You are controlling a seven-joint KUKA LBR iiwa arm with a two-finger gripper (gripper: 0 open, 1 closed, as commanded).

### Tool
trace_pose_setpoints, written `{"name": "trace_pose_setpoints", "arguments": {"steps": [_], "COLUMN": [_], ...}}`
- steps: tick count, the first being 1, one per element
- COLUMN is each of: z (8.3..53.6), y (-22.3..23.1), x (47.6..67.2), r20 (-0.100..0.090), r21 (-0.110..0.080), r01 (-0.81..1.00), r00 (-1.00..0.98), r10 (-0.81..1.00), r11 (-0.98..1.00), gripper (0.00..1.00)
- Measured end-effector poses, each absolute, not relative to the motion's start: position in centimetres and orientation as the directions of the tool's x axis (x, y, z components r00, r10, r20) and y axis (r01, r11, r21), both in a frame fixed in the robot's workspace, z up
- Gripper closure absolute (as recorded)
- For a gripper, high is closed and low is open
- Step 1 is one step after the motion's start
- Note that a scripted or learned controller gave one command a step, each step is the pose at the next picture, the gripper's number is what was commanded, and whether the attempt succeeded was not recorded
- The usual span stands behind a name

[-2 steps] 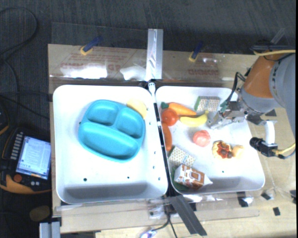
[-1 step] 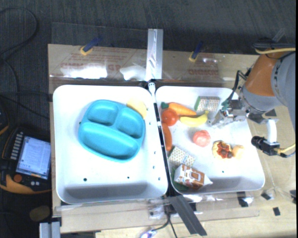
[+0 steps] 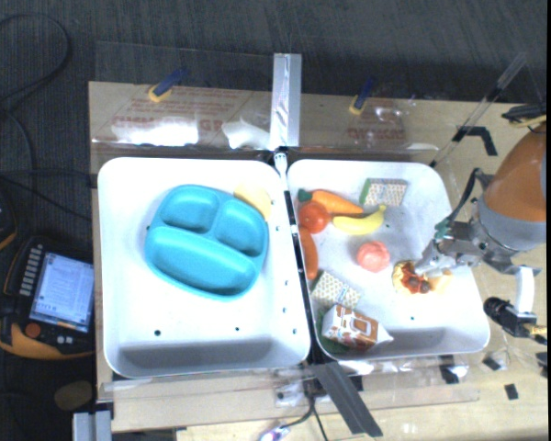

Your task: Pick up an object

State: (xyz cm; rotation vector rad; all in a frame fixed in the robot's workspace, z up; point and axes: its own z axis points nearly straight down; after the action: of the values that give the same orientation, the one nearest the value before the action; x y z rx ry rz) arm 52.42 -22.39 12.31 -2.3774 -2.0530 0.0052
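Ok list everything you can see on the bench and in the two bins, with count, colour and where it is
Bins: 2, white, side by side on the bench; left bin, right bin.
Divided plate: 1, blue, middle of left bin.
Yellow piece: 1, by the plate's upper right edge.
Carrot: 1, orange, top of right bin.
Tomato: 1, red-orange, upper left of right bin.
Banana: 1, yellow, below the carrot.
Pink ball: 1, centre of right bin.
Patterned packet: 1, green-white, top of right bin.
Carton: 1, brown-white, bottom of right bin.
Pizza-like toy: 1, red-yellow, right side of right bin.
Arm: 1, grey and orange, from the right.
End effector: 1, right at the pizza-like toy.
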Motion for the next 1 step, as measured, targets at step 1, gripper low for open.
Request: {"name": "trace_pose_setpoints", "arguments": {"steps": [1], "z": [18.82], "y": [-19.14], "x": [56.10], "r20": [-0.003], "r21": [-0.002], "r01": [0.962], "r00": [0.272], "r10": [0.962], "r11": [-0.272], "gripper": [1.00]}}
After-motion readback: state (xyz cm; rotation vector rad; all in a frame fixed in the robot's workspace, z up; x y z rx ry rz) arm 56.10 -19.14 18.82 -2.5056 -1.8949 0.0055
